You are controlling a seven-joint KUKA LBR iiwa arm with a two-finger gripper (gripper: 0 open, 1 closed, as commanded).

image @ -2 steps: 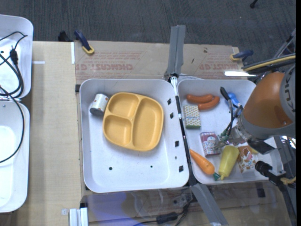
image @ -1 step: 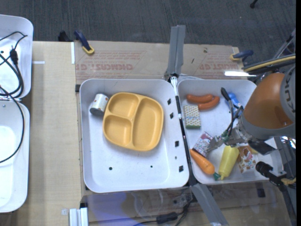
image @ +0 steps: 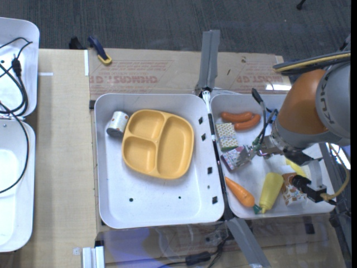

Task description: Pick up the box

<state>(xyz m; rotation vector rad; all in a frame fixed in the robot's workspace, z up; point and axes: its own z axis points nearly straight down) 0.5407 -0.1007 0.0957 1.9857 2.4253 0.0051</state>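
My pincer (image: 252,151) hangs low in the right bin (image: 323,208), its opening unreadable. I judge the grasp underway; the box (image: 235,158) touching its tip needs straddling next.

Grey arm (image: 336,96), bulbous orange band (image: 301,108), dark metal gripper (image: 257,149)

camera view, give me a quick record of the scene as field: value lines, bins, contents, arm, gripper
left bin: yellow divided plate, small metal can touching the plate's left side
right bin: sausage, patterned box, purple packet, carrot, yellow bottle, small printed carton
arm: over the right bin, reaching in from the right
gripper: low beside the purple packet, just right of the patterned box
box held: not visibly
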